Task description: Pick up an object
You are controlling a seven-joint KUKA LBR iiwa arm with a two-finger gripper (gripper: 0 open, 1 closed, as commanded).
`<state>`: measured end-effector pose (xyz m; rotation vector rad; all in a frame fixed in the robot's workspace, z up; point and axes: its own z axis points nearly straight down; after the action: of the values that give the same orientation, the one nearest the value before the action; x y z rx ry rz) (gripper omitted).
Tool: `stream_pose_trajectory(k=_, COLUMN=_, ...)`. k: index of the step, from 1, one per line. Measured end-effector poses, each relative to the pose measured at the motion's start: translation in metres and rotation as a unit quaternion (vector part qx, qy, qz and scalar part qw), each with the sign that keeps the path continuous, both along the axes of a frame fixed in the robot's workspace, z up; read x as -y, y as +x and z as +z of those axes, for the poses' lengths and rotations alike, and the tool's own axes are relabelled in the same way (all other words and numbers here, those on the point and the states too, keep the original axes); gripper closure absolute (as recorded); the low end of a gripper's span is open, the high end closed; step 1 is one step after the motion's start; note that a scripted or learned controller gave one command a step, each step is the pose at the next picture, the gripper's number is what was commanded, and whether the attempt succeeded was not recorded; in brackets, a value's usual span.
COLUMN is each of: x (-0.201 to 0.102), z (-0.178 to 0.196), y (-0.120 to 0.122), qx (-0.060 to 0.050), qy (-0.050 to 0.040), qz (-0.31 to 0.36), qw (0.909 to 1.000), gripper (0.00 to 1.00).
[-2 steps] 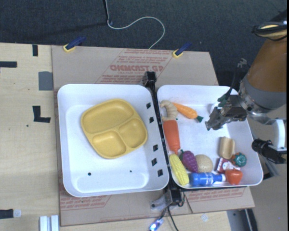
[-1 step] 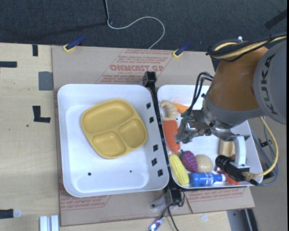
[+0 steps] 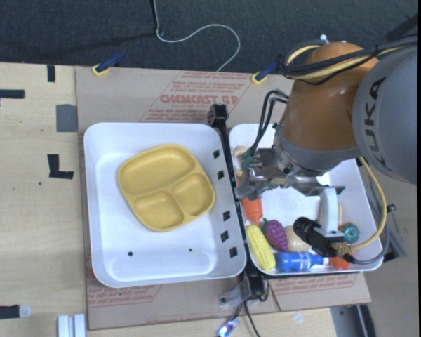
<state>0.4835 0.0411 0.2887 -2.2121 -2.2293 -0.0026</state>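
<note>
**Cardboard bench, two bins, arm over the right one**

Brown cardboard (image 3: pixel 196 93) covers the bench under two shallow white bins. On the left, the left bin (image 3: pixel 98 209) holds a yellow divided plate (image 3: pixel 167 187), lying flat near its middle. Next to it, the right bin (image 3: pixel 291 206) holds the loose toys. The arm (image 3: pixel 323 111) reaches over this bin, and its gripper (image 3: pixel 256 177) hangs at the bin's left wall. Whether it is open or closed cannot be told from this angle.

Just below the gripper lies an orange piece (image 3: pixel 251 208). Nearer the front edge sit a yellow corn cob (image 3: pixel 261 246) and a purple piece (image 3: pixel 276 234), side by side. A blue tube (image 3: pixel 298 262) lies along the front wall.
</note>
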Motion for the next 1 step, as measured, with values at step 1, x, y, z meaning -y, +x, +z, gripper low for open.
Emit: stream_pose_trajectory(k=1, x=-0.0273, z=0.13, y=0.0012, qx=0.007, qy=0.0008, qz=0.0, qw=1.0, gripper=1.0)
